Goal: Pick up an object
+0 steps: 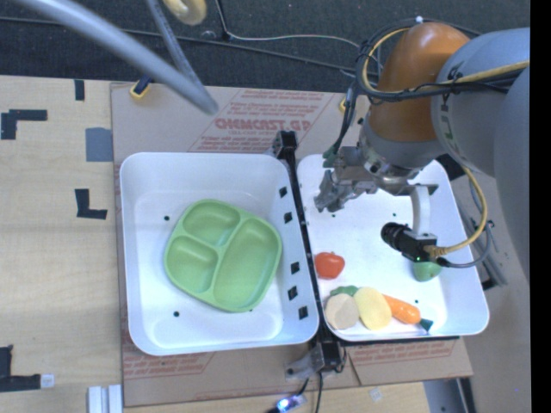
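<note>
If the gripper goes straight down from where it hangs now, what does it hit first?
Most likely bare floor of the right bin. The gripper hangs over its upper left part; the tomato lies nearer the camera, apparently off that line, though depth is hard to judge.

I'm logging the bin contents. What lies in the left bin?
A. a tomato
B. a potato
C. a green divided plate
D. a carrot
C: the green divided plate lies in the left bin, while the tomato, carrot and potato are all in the right bin.
</note>
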